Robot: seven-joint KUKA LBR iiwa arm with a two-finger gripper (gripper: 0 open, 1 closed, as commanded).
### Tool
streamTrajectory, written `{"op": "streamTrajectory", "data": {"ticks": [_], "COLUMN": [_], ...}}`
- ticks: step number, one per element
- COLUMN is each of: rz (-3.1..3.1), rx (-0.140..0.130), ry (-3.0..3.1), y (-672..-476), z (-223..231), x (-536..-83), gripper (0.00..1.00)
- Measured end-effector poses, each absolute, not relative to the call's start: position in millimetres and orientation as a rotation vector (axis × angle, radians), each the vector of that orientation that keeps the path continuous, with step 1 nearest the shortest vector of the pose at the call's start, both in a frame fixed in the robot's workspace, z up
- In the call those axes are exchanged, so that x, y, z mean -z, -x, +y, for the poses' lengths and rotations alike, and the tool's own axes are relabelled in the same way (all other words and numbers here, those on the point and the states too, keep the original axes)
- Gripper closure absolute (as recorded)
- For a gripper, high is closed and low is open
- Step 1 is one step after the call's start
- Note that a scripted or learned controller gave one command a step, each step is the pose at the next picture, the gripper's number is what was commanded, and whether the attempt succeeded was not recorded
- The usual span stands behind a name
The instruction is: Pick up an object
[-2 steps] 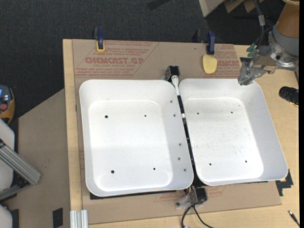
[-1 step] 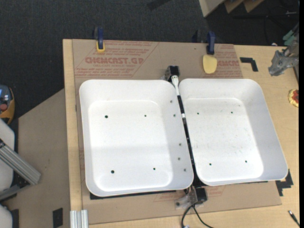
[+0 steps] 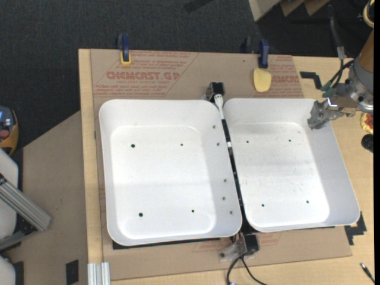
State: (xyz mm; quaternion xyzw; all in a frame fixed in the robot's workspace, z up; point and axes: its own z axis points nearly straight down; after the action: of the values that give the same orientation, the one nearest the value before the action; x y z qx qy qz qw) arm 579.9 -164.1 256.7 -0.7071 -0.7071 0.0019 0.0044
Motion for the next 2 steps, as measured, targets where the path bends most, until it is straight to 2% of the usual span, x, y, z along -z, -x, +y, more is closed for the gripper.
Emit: {"op": "streamTrajectory", "data": {"ticks": [1,2], "rz": [-2.23,-2.231], "rx": [0.0,0.01], "ry": [2.204,2.22], "y": [-625.4,-611.5], "z": [-46,-7], "x": [-204,-313], "gripper": [1.0,1.0]}}
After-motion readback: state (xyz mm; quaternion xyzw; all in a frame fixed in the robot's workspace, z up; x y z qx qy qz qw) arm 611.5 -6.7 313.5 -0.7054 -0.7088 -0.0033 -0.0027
